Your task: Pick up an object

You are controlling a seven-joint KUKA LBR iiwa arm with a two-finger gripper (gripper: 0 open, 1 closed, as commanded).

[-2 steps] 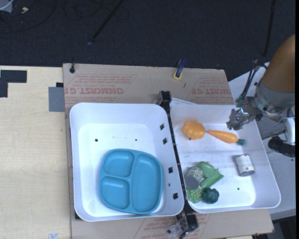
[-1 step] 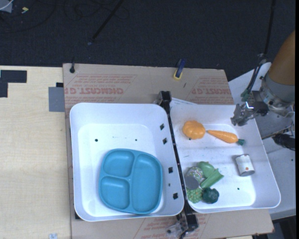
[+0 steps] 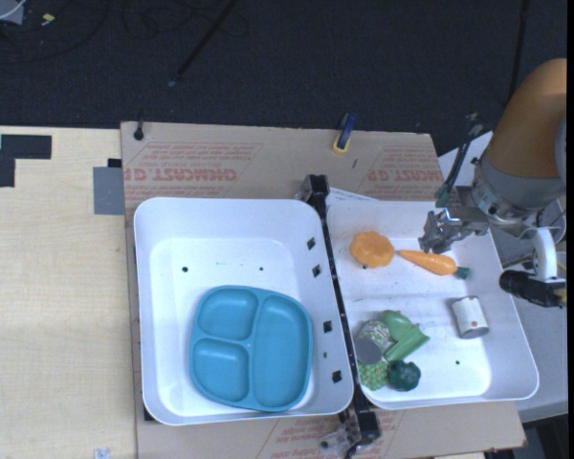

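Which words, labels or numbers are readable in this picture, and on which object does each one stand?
Red print on the cardboard behind the bins, at two spots: upside down and blurred, not surely readable.
Red print on the cardboard's front edge, below the bins: too blurred to read.
Small can: no readable label.

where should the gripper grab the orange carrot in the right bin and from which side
Probably the carrot is best gripped at mid-length from above, with the fingers closing across its narrow width. It lies flat, its long axis running left to right and tilted slightly down toward the right. The orange round piece sits at its left end, so the middle offers more room. The gripper is just above it.
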